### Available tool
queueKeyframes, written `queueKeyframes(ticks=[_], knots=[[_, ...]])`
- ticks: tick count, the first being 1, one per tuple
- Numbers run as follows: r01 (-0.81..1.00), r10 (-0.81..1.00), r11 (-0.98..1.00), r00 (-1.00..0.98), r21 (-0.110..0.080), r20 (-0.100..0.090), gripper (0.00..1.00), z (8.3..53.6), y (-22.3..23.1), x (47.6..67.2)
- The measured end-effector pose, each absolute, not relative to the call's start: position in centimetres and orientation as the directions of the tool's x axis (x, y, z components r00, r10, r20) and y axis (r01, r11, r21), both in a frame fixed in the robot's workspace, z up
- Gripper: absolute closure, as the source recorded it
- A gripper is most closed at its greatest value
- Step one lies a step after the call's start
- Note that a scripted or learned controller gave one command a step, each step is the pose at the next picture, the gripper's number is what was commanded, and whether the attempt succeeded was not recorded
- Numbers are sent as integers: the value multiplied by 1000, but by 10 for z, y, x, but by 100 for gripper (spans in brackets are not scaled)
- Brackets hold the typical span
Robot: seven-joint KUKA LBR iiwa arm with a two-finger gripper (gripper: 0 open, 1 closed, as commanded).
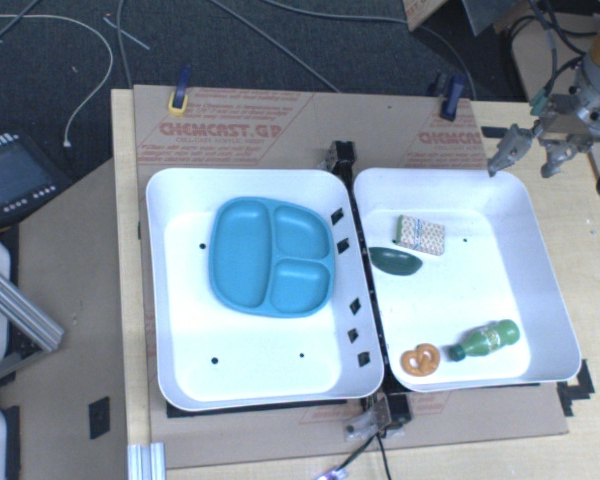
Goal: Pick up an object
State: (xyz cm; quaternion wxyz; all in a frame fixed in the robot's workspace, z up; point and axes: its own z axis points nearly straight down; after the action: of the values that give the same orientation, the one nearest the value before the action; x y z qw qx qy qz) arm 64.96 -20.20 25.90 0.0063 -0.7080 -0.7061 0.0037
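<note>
Currently the gripper (528, 160) hangs spread and empty over the right white bin's (540, 268) far corner. The small patterned packet (421, 234) lies flat, touching a dark green leaf-shaped piece (395, 261); fingers may skid off.

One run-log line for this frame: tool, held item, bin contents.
tool: open, above right bin's far corner | held: nothing | right bin: patterned packet, dark green piece, pretzel, green bottle | left bin: blue divided plate

Blue tray (271, 258) in left bin (180, 298), open tool (528, 157) above right bin (540, 268)
</note>
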Motion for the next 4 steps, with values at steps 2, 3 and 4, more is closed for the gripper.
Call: queueKeyframes(ticks=[2,3,4], knots=[[1000,1000,1,-1,-5,2,0,225,-196,652],[1000,1000,1,-1,-7,2,0,162,-196,656],[1000,1000,2,-2,-6,2,0,105,-202,663]])
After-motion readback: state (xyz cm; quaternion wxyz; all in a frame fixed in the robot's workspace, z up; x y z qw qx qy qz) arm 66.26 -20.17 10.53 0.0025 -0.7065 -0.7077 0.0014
